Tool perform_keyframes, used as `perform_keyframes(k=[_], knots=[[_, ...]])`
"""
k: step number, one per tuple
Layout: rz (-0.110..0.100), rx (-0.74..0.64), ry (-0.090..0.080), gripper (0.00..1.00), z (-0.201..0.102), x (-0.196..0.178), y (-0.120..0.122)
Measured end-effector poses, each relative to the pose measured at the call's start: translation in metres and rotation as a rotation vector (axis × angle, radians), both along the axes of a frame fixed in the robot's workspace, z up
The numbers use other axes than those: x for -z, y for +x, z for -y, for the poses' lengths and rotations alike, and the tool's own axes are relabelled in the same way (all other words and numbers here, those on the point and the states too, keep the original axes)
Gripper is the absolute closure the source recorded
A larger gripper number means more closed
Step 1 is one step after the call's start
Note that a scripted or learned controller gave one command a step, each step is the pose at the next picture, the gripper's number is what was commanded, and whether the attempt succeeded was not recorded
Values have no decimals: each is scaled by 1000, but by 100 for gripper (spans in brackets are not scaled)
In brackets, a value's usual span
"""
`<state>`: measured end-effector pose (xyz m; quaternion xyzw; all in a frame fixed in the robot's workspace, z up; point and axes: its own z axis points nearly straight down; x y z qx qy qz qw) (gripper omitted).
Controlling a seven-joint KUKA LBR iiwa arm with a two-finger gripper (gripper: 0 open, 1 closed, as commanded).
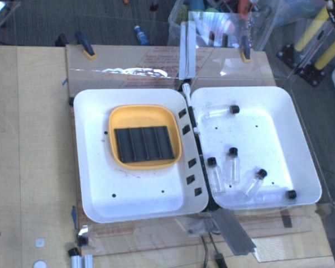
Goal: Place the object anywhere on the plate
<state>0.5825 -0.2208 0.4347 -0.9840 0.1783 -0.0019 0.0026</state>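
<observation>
Yellow plastic plate [116, 121] with a dark ribbed insert lies in the left white bin [89, 149]. Clear glass vials with black caps [232, 163] lie in the right white bin [290, 127], none picked yet. Next, one vial must be grasped; the state of the hand I cannot tell.

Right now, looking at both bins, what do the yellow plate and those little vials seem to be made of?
The yellow plate looks like moulded plastic with a matte finish: even colour, soft rounded rim, no sharp glare. The dark ribbed insert on it looks like matte rubber or foam, though I can't tell which. The vials appear to be clear glass or plastic, see-through with black caps.
</observation>
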Motion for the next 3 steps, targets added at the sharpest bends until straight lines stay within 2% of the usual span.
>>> perform_keyframes(k=[1, 3], knots=[[0, -162, 1, 100, -1, 0, 9], [1, -163, 1, 100, 0, 0, 0]])
